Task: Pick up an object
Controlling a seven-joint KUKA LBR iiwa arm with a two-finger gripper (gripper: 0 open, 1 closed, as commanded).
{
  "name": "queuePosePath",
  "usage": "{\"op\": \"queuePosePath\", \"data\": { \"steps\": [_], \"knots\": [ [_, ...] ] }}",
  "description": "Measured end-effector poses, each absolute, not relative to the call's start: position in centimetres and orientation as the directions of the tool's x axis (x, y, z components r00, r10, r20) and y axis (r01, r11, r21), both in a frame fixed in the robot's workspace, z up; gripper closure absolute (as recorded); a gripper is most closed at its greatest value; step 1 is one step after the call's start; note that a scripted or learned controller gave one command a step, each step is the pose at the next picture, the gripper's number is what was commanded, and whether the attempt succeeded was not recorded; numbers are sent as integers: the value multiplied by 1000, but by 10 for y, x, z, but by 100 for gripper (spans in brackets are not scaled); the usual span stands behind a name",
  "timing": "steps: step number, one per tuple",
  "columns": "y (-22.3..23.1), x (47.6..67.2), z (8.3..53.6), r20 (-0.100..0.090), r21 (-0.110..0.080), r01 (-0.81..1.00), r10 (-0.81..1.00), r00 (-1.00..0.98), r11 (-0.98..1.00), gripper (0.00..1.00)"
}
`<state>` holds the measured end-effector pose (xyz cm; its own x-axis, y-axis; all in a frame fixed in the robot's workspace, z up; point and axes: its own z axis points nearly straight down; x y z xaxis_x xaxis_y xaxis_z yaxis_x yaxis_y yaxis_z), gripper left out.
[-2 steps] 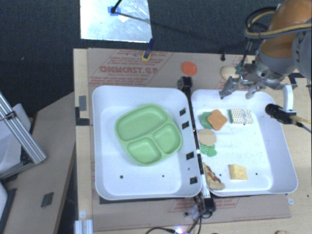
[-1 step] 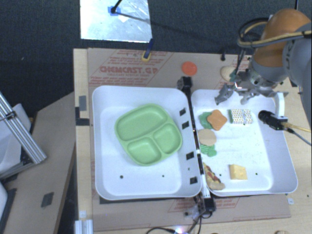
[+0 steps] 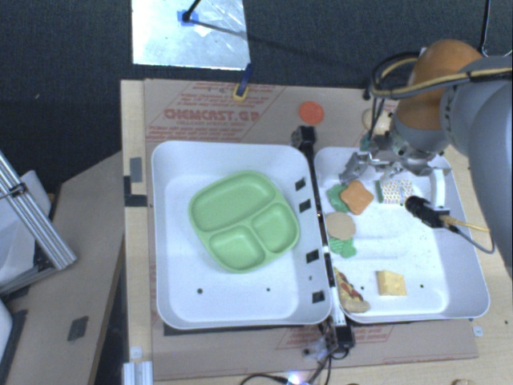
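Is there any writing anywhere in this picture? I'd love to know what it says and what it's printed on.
"CHEMCAST GP": red print on the brown protective paper of the sheet under the bins, above the left bin; the last letters are blurry, so that reading is uncertain.
Smaller red lines above and below it: too blurred to read.
Red print on the same sheet's front edge, below the bins: too small to read.

A dark, speckled carpet floor [image 3: 64,62] surrounds the counter [image 3: 128,239], a pale wooden surface topped by a sheet of brown cardboard [image 3: 208,115] printed with red lettering. Beyond it lies a shiny silver panel [image 3: 188,22] — crinkled, catching the light (a blue tab sits on it). At the left edge, a metal frame [image 3: 32,223] leans in.
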<state>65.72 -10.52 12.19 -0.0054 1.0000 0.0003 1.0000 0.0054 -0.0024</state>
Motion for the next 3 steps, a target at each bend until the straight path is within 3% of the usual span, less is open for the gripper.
{"op": "queuePosePath", "data": {
  "steps": [1,2,3],
  "knots": [
    [-105,657,83,0,-2,1000,1000,-5,5,0],
    [-105,660,97,-1,6,1000,1000,-7,7,100],
    [-106,663,141,-1,7,1000,1000,-5,5,100]
  ]
}}
